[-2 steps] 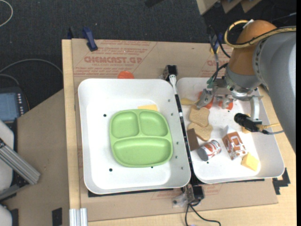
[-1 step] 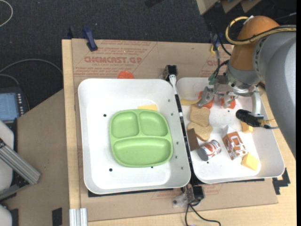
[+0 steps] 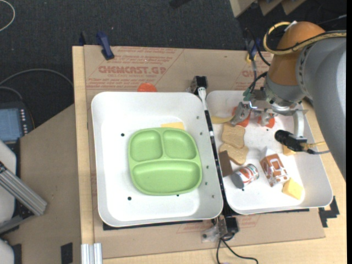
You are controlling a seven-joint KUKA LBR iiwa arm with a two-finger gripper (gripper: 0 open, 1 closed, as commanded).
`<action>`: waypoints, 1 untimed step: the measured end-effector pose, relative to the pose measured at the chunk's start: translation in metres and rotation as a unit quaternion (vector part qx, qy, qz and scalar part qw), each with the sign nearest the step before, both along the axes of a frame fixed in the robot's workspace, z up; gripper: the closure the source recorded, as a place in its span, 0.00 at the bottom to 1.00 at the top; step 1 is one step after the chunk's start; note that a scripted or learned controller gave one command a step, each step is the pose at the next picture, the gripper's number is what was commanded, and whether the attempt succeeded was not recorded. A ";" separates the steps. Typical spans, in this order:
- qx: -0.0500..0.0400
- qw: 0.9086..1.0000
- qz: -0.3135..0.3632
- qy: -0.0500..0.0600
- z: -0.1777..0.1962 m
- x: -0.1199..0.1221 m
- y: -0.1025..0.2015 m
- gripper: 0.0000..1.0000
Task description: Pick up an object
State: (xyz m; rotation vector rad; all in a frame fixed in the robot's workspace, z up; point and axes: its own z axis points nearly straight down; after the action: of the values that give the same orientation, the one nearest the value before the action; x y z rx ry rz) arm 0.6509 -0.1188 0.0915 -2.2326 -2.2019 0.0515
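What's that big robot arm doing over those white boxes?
The robot arm is reaching into the right bin from the far side, trying to pick something up. Its gripper is low over the far end of the bin, near a tan slice of bread. Nearby lie a small can, a red and white box and a yellow block. The left bin holds a green divided plate.

Dark carpet floor point(image 3: 44, 21) surrounds the bench.
Brown board point(image 3: 165, 65) tops it; cables point(image 3: 8, 12) lie far left of the pincer.
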 end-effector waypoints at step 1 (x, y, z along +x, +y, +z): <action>0.009 1.000 0.007 -0.016 -0.006 0.017 0.027 0.00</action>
State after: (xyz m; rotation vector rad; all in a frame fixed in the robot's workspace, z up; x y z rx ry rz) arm 0.6674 -0.0922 0.0855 -2.2238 -2.2255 -0.0026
